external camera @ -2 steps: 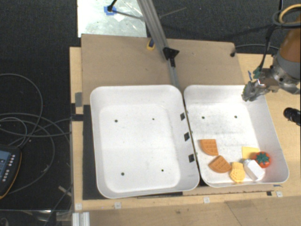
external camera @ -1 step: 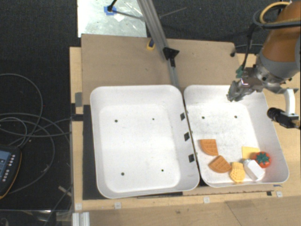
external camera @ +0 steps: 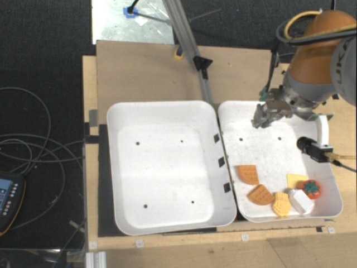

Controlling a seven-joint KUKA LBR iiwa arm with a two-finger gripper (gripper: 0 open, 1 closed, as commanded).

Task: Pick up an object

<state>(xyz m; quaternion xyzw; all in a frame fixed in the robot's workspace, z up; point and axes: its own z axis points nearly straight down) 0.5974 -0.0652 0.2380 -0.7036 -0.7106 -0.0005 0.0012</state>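
Note:
My gripper (external camera: 261, 120) hangs over the far part of the right bin (external camera: 234, 116), well away from the toys, with nothing visible between its fingers. The objects lie at that bin's near end: an orange wedge (external camera: 248, 173), an orange waffle-like piece (external camera: 260, 195), a yellow piece (external camera: 281, 204), a white block (external camera: 301, 201), a yellow slab (external camera: 296, 180) and a small red-orange fruit with a green top (external camera: 312, 189).
The left bin (external camera: 162, 166) sits beside the right one, joined by black clips (external camera: 221, 161). A grey tripod pole (external camera: 187, 32) slants across the bench behind the bins. Cables and a handheld pendant (external camera: 8, 197) lie on the floor at left.

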